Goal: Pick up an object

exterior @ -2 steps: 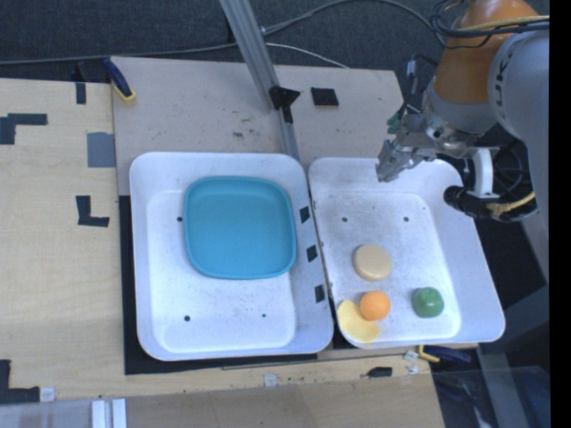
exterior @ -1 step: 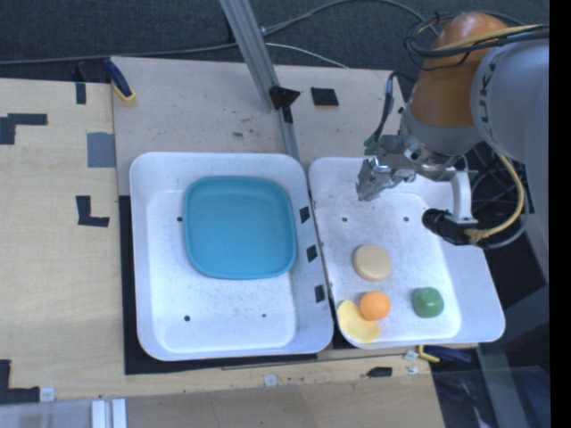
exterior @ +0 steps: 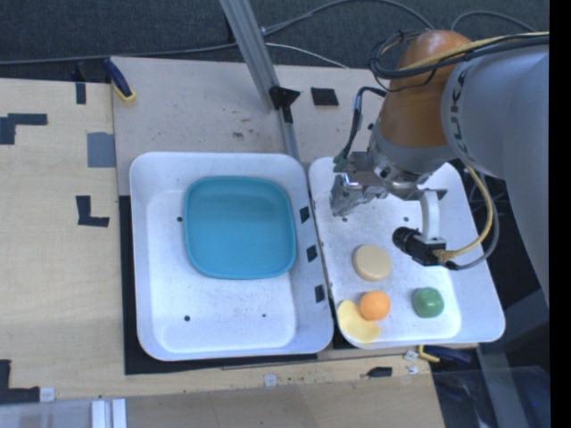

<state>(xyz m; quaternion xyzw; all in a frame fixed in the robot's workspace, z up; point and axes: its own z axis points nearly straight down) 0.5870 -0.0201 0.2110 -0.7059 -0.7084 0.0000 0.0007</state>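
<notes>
- Reaching in from the right with the grey arm (exterior: 504,105), orange band (exterior: 419,87) above the wrist, over the far part of the right bin (exterior: 477,328).
- Hanging the gripper (exterior: 343,201) above the far left part of that bin's bare white floor, just beside the wall next to the left bin (exterior: 161,328), tip pointing down.
- Cannot tell whether spread or pressed together: too small and dark at the tip to judge, and no way to say whether touching the floor or just above it.
- Lying nearer than the gripper and apart from it, about the middle of the right bin: beige disc (exterior: 371,262), round and flat.
- Sitting just on the near side of the disc: orange ball (exterior: 375,306), touching or overlapping a yellow piece (exterior: 355,326) tucked into the near left corner of the same bin.
- Resting to the right of the ball, apart from it, close to the near wall: green block (exterior: 428,302), small and rounded.
- Taking up much of the left bin, toward its far side: blue plate (exterior: 239,226), square with rounded corners, lying flat.
- Carrying both bins side by side: pale wooden bench (exterior: 53,239), marked with scattered black tape patches (exterior: 89,210).
- Rising at a slant from the bench just beyond the bins, about where they meet: metal pole (exterior: 254,43).
- Lying at the far left of the bench, well apart from both bins: blue and yellow clip (exterior: 120,80).
</notes>
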